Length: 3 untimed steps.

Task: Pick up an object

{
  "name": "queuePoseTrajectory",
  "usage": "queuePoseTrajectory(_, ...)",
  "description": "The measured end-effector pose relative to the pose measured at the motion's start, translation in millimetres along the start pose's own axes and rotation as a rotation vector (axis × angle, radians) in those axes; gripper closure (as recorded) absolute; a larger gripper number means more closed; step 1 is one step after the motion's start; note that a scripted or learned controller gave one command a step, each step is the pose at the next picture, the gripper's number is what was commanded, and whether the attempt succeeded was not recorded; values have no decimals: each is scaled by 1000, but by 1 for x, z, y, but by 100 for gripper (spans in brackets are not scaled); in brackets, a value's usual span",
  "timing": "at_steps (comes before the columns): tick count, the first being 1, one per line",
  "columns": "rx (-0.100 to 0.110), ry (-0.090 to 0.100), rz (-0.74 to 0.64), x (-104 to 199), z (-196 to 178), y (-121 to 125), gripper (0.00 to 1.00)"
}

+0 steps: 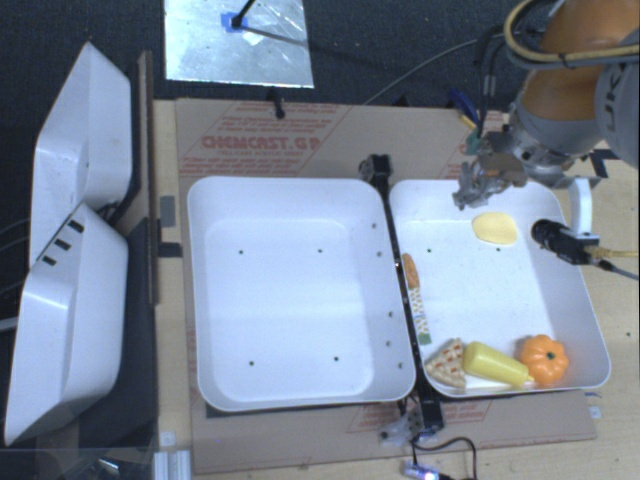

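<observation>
Camera view: jaws (472, 194) are hanging over the right bin (590, 353), far corner; how far open they are, cannot tell. Nothing is showing between them. Yellow disc (495, 229) is lying just below and beside them, apart. Advice: centre over the disc, descend square, close only at floor level.

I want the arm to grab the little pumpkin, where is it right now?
The pumpkin sits in the right bin's near right corner, beside the yellow block.
</observation>
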State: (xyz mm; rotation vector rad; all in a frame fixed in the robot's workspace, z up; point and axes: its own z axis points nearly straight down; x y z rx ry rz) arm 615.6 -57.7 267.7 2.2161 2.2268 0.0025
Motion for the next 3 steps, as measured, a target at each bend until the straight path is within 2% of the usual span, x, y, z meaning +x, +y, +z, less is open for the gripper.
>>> queuePoseTrajectory(1, 0, 0, 0, 52, 1, 4, 100)
queuePoseTrajectory(3, 1, 0, -1, 165, 35, -8, 100)
